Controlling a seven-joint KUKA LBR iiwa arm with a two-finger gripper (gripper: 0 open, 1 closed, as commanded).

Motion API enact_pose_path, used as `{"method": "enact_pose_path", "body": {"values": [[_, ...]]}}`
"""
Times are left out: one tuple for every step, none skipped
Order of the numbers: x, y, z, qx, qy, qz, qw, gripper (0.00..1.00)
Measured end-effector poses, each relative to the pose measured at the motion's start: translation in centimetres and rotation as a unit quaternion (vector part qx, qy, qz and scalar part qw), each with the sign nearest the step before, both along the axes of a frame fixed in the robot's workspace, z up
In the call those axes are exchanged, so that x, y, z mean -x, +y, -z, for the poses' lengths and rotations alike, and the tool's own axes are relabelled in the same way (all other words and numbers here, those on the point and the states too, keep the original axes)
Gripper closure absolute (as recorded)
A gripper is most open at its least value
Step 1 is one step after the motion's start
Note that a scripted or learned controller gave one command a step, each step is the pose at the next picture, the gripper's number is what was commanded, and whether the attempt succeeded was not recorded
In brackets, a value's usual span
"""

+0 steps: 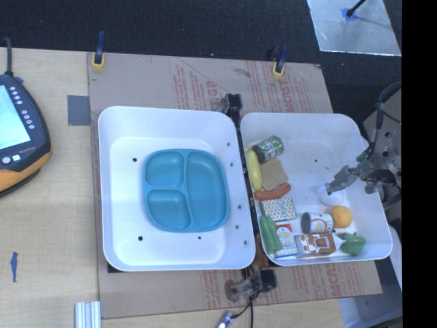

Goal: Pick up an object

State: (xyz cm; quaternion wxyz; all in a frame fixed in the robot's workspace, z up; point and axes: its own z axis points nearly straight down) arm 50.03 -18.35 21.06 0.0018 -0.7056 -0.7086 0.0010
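The gripper [339,182] hangs over the right bin [311,130], just above and left of the orange [341,216]; its dark fingers point left toward the bin's middle, but they are too small and blurred to tell how far open they are, and nothing can be seen between them. The orange lies near the right bin's right wall. To the orange's left stands a small can [315,221], and below them lie a flat box [315,244] and a green pepper [353,244]. Further left of the orange, along the wall shared with the left bin [123,132], sit a dark tin [269,146], a banana [254,169], a slice of bread [274,173], a sausage [272,192] and a cucumber [268,232]. The left bin holds a blue tray [186,190]. Both bins rest on the surface [48,251]
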Motion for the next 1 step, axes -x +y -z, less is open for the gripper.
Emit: {"method": "enact_pose_path", "body": {"values": [[0.84, -2.09, 11.96, 0.0002, 0.000, -0.001, 1.0000, 0.00]]}}
